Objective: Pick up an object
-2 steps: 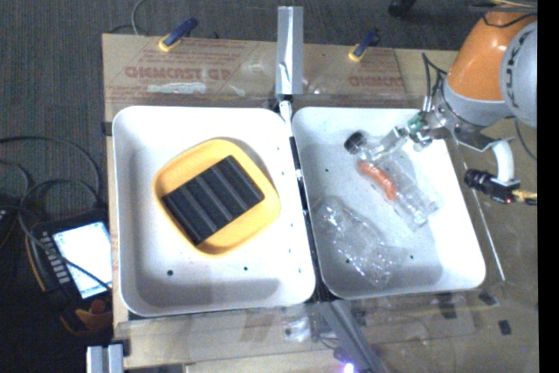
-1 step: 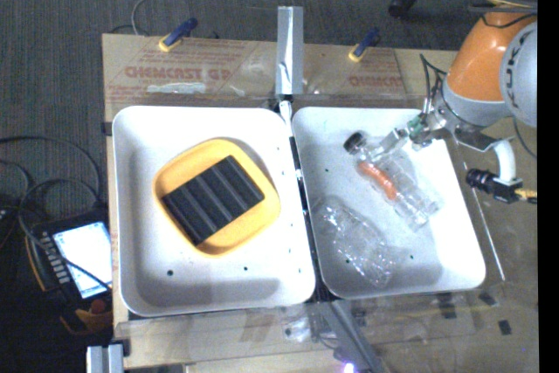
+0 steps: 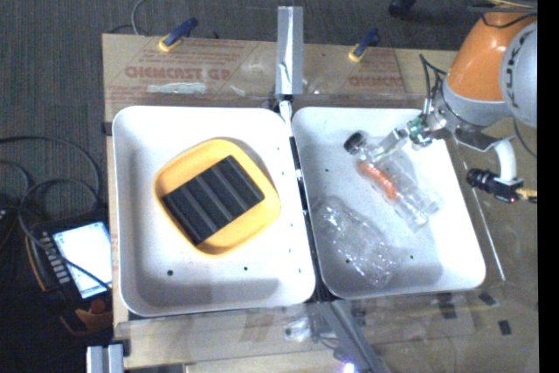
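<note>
While the grey and orange arm is reaching in from the right, its end effector is hovering at the right bin's upper right edge; its state cannot be told. A clear plastic bottle with a black cap is lying in that bin beside crumpled clear plastic, and a yellow tray with a black ridged insert is sitting in the left bin.

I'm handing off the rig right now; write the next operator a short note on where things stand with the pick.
Gripper: at the far right corner of the right bin, above the bin floor; nothing visibly between its fingers.
Left bin: yellow tray with a black ribbed insert.
Right bin: clear bottle with a black cap and orange content, lying just beside the gripper; crumpled clear plastic nearer the front.
Done: no object lifted.
Left: grasp one object and raise it; the bottle looks nearest.
</note>
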Controlling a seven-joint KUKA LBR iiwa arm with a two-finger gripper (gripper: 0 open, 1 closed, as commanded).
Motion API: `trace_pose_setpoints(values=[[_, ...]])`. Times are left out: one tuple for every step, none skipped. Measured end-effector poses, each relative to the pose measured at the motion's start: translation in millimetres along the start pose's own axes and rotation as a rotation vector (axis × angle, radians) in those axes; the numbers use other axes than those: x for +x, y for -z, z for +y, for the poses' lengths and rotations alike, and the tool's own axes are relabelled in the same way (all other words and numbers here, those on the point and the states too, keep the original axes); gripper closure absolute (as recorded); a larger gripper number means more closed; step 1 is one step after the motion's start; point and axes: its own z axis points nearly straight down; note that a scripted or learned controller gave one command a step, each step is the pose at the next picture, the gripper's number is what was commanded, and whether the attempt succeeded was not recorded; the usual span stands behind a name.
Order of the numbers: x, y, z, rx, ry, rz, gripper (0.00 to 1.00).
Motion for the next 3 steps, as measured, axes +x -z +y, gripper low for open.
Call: trace_pose_setpoints(values=[[0.7,-0.3,0.6,-0.001,0.031,0.001,0.00],[1.1,-0.5,0.7,0.000,0.060,0.001,0.00],[1.7,-0.9,0.9,0.000,0.094,0.002,0.00]])
